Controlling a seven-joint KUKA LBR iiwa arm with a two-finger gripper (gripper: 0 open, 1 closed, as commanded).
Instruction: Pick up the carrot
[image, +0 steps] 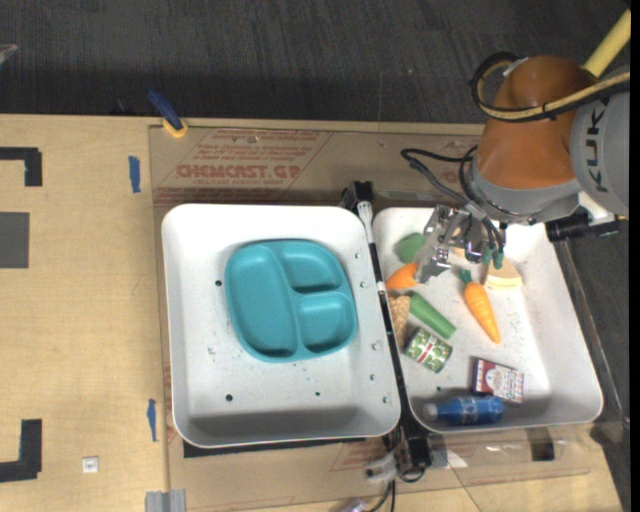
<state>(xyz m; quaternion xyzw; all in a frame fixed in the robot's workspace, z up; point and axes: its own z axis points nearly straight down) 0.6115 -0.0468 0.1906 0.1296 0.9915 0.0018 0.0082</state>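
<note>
Camera view: arm comes in from the right, gripper (452, 243) hovering low over the upper part of the right bin (570, 350). Fingers look spread apart with nothing between them, so open and empty.

Carrot (481, 309) lies flat in the right bin, just below and right of the gripper, tip pointing down-right, leafy end up near a pale block (504, 280). A second orange piece (402, 277) sits by the bin's left wall, partly hidden by the gripper; can't tell what it is.

Clutter nearby: green cucumber (431, 318) just left of the carrot, green can (428, 351) below that, maroon box (497, 380), blue bottle (468, 409) at the bottom. Left bin (200, 380) holds a teal divided plate (291, 298).

My read: approach step, no grasp yet. To do it well, shift down-right, centre over the carrot's thick half, set the fingers across its long axis, descend straight. Watch the cucumber side; clearance is tight there.
</note>
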